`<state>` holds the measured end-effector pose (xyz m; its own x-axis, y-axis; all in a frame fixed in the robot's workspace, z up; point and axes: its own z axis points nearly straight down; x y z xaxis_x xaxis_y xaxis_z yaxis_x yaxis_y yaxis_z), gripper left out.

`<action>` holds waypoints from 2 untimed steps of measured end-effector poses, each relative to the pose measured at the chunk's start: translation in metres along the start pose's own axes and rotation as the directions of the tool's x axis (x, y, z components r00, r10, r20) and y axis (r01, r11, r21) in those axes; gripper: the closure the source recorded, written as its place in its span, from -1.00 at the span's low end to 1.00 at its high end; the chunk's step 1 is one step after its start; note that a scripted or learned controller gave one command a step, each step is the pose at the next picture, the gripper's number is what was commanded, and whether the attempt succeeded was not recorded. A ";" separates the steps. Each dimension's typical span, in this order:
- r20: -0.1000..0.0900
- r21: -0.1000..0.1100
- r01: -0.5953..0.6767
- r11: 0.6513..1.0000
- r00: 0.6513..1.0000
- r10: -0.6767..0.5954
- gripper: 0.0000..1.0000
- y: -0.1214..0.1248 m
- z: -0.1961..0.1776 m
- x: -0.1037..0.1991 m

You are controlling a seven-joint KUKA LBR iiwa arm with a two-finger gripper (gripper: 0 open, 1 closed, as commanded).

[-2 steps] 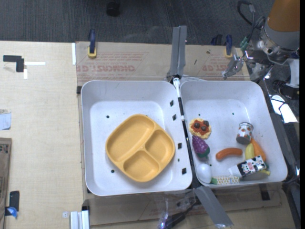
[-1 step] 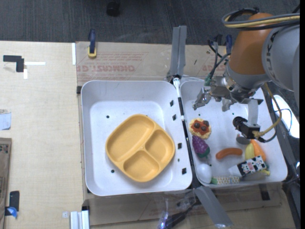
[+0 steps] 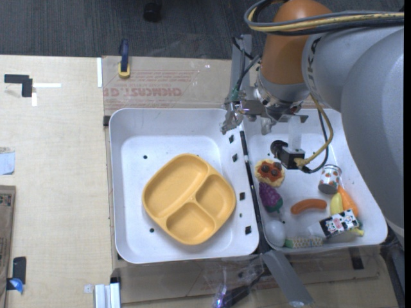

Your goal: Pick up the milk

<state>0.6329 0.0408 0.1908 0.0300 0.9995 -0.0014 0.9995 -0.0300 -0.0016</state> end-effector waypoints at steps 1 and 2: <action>0.000 0.003 -0.295 0.955 0.955 0.295 -1.00 -0.057 0.000 -0.029; 0.001 0.002 -0.272 0.962 0.962 0.272 -1.00 -0.113 0.001 -0.096</action>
<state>0.5171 -0.0518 0.1906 0.3005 0.9538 -0.0023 0.9538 -0.3005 -0.0035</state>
